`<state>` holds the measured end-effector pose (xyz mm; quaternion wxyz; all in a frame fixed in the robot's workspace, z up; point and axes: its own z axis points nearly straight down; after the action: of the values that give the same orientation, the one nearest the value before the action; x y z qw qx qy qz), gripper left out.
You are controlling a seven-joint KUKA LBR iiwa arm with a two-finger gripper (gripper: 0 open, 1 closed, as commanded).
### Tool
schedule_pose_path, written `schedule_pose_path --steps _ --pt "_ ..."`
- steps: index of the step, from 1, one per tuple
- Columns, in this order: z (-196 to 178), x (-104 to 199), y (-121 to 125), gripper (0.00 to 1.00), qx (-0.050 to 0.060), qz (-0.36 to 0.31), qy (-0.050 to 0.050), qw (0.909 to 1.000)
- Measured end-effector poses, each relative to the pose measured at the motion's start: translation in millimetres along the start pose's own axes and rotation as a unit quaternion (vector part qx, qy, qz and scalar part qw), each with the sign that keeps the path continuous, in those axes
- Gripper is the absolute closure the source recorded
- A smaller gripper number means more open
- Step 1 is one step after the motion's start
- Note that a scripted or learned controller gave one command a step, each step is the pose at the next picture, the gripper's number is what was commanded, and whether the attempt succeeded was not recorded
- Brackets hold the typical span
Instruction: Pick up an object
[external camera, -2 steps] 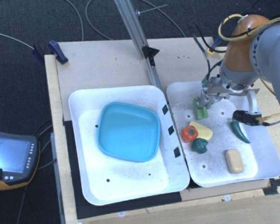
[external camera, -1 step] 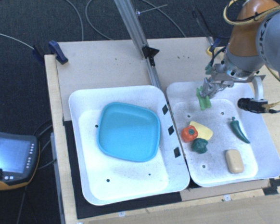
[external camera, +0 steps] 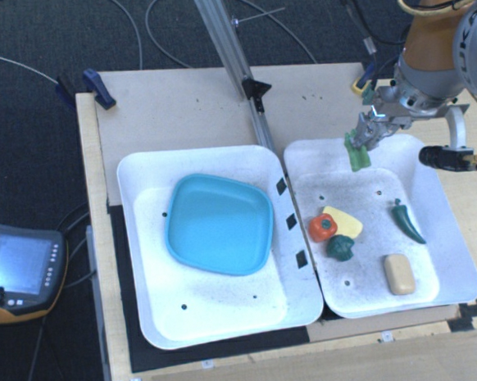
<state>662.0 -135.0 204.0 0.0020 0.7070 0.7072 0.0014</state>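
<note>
Grey handheld control pendant with lit screen lies on dark carpet, left of bench. Blue clamp grips bench's back-left corner. Thin cables loop across carpet.

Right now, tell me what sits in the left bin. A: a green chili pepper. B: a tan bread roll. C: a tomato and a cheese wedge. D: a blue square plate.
D: the blue square plate lies in the left bin.
</note>
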Motion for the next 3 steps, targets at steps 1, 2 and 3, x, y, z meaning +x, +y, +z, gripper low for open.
schedule_pose_path --steps 1,2,3 --pt "-63.0 4.6 1.7 1.00 -0.001 0.000 0.000 1.0000" --pt "-64.9 47.7 -8.4 1.00 0.002 -0.002 0.001 1.0000" --pt "-65.5 97.2 -9.4 1.00 0.002 -0.002 0.001 1.0000"
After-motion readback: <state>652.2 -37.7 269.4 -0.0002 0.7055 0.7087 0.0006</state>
